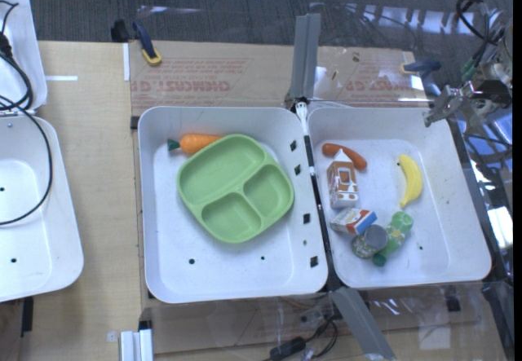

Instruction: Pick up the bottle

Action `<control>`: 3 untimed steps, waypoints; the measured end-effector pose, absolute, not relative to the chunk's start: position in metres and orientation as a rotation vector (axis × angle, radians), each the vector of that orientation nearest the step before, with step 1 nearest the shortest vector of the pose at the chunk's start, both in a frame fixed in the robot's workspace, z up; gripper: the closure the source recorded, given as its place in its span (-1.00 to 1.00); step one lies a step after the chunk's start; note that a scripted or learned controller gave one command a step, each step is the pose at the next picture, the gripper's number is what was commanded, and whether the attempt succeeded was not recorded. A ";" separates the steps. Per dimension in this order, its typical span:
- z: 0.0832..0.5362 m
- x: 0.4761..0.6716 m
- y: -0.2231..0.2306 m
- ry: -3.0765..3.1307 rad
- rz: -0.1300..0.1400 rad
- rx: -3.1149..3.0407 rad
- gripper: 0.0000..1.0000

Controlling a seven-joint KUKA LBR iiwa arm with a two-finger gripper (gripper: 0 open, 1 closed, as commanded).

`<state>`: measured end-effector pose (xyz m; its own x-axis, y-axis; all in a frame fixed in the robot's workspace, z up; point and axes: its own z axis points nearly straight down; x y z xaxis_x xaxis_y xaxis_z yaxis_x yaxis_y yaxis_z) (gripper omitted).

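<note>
I'm seeing the green plastic bottle [394, 232] lying near-right in the right white bin [457, 213]; the hand [447, 105] is hovering far-right, grip state I can't tell.

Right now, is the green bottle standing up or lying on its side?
Lying on its side. The green bottle is stretched along the floor of the right bin, beside a grey can and a small carton.

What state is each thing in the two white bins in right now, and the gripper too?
Green plastic bottle: lying on its side, right bin, against the grey can.
Grey metal can: tipped over.
Small carton: lying flat.
Orange-and-white carton: lying flat.
Yellow banana: lying apart.
Orange sausage: lying flat.
Green divided plate: right way up, left bin.
Orange carrot: lying beside the plate.
Gripper: over the right bin's far corner.
</note>
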<state>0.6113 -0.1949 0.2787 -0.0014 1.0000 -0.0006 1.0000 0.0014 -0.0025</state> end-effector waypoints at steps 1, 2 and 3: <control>0.180 0.543 -0.181 -2.242 0.004 -2.198 -1.00; 0.104 0.478 -0.132 -2.407 0.002 -2.014 -1.00; 0.112 0.479 -0.133 -2.404 0.002 -2.019 1.00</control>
<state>0.4786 -0.1332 0.1123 -0.1728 0.9850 0.0006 0.9850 0.1728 -0.0023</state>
